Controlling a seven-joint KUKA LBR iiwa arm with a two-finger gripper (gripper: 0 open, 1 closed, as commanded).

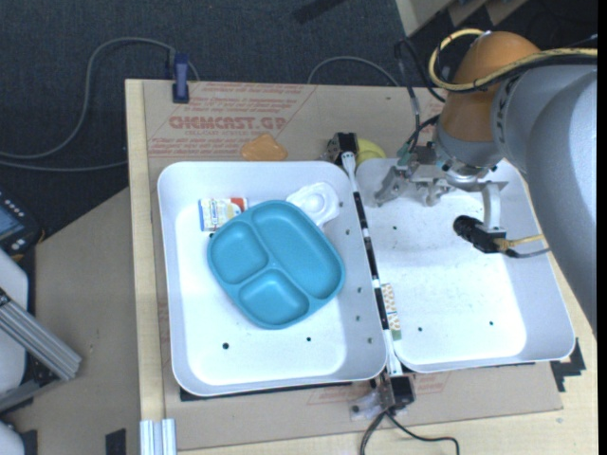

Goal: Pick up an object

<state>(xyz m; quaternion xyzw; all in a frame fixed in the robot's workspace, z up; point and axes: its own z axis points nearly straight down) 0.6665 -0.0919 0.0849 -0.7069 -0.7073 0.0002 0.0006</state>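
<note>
A blue divided plate (274, 263) lies in the middle of the left bin (190, 349). Behind it a small white, red and blue carton (219, 211) rests by the plate's far left edge, and a white round cup-like piece (315, 201) sits at its far right edge. My gripper (410, 190) hangs over the far left corner of the right bin (474, 339), well apart from all these things. Its two grey fingers (385, 191) stand spread, open, with nothing between them.
An orange lump (264, 147) and a yellow object (367, 150) lie on the cardboard behind the bins. The ridge where the bins meet (372, 273) runs down the middle. A black cable fitting (479, 233) juts from the arm over the right bin.
</note>
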